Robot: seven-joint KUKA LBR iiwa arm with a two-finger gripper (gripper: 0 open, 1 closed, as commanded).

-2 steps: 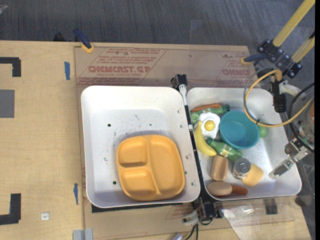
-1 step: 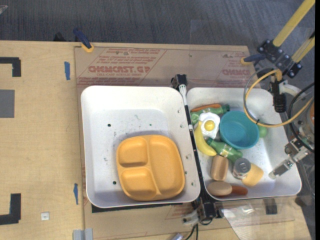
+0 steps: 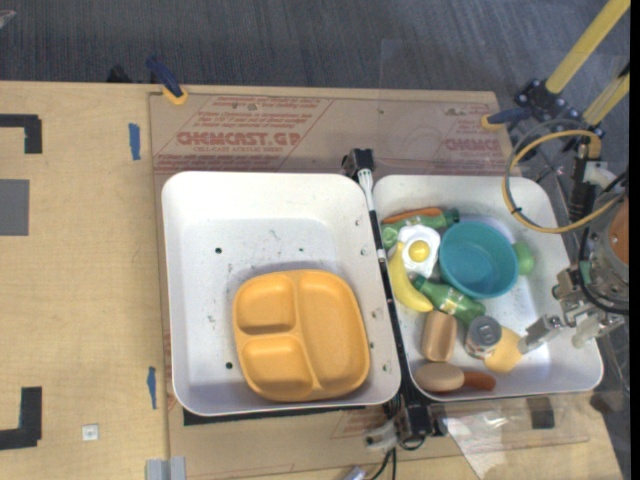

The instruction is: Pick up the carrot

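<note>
Orange and slim, the plastic carrot lay along the far wall of the right-hand white bin, its long axis running roughly left to right with the green-topped end toward the teal plastic bowl. It sat just beyond the fried-egg toy and close to the bowl's far-left rim, so the space around it was tight.

The metal two-finger gripper hovered at the near-right side of that same bin, with a pale yellow wedge-shaped piece just beside it. From this slant I could not tell how its fingers stood, and nothing could be seen pinched between them.

The carrot therefore lay away from the gripper toward the far left, diagonally across the bin, with the bowl sitting between the two. In my judgement the coming reach would call for travel over the bowl and a wrist turned so the fingers closed across the carrot's narrow width rather than along its length.
</note>
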